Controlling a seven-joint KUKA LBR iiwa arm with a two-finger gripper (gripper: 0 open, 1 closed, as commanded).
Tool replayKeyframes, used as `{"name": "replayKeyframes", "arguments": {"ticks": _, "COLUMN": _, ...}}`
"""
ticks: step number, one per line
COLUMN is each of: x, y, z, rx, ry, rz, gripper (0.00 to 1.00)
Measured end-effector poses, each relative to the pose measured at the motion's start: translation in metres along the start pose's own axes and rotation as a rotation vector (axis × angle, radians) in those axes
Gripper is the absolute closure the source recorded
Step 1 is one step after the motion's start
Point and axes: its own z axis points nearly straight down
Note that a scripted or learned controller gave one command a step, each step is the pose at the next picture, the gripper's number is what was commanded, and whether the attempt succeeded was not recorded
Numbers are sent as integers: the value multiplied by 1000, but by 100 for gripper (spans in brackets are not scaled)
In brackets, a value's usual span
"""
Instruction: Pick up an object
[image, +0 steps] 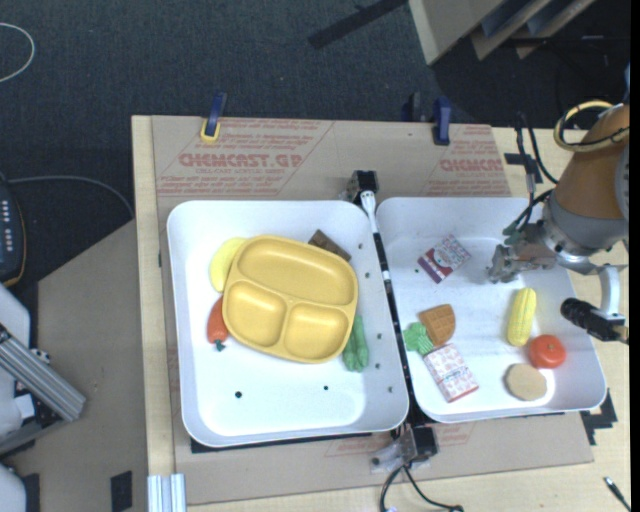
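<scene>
In the right bin (470, 225) lie a yellow corn cob (520, 316), a red tomato (546, 351), a tan round cookie (525, 382), a brown waffle-like piece with a green leaf (434, 325), and two small red-and-white packets (441, 258) (452, 371). My gripper (503, 262) hangs over the bin's upper right part, just above the corn cob and right of the upper packet. Nothing shows between its fingers.
The left bin (190, 300) holds a yellow divided tray (288, 298) lying over other items: a yellow piece (224, 262), a red piece (216, 324), a green piece (356, 348) and a brown one (324, 241). The grey and orange arm (592, 190) enters from the right.
</scene>
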Motion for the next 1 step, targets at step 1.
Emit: {"name": "replayKeyframes", "arguments": {"ticks": 1, "x": -2, "y": 6, "z": -44, "rx": -4, "ry": -2, "rz": 0, "gripper": 100}}
